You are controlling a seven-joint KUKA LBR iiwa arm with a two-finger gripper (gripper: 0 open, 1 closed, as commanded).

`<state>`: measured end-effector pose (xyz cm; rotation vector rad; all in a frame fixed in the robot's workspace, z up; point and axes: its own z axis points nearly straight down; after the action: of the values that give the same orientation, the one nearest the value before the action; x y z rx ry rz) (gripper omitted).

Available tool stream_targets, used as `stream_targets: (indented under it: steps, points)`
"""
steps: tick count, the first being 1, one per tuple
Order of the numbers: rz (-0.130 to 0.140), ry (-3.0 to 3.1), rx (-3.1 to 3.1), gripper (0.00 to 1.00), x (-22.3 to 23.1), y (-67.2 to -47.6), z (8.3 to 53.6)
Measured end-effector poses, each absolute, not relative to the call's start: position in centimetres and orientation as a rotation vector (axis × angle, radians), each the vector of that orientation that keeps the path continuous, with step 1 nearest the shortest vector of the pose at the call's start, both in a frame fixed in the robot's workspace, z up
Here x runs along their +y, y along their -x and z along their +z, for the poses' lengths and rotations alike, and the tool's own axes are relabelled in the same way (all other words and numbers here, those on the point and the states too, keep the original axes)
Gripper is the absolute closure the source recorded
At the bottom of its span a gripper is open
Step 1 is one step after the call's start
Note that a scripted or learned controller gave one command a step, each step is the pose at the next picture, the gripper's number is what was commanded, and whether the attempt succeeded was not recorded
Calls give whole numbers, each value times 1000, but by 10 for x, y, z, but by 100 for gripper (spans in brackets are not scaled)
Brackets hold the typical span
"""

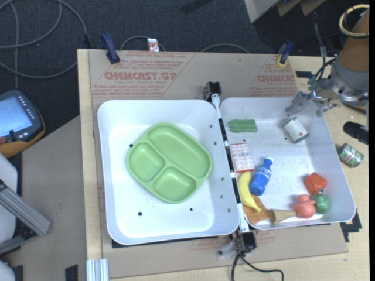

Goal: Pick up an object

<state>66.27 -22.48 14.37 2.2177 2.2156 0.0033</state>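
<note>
- Bench (pixel 176 75) bears two white bins: left bin (pixel 117 204) holds a green tray (pixel 170 163).
- Gripper (pixel 304 101) hovers over right bin's (pixel 337 174) far corner; its grip state cannot be told.

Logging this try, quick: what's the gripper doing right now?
Gripper: above the right bin's far corner, nothing seen between its fingers; open or shut cannot be told.

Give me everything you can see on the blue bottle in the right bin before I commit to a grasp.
The blue bottle is small, looks like plastic, with a white cap at its upper end. It lies on its side, tilted slightly off the bin's long axis, cap pointing toward the far wall. It sits in the left half of the right bin, its lower end overlapping the banana. A red-and-white card lies just beside the cap.
</note>
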Motion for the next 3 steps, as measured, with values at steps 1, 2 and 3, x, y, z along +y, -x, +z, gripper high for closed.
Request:
stream_targets:
  steps: [1, 2, 3]
  points:
    - [-2, -2221, 2226, 0, -201, -666, 119]
    - [5, -2216, 2214, 0, -225, -668, 193]
    - [-4, -2223, 2226, 0, -218, -666, 131]
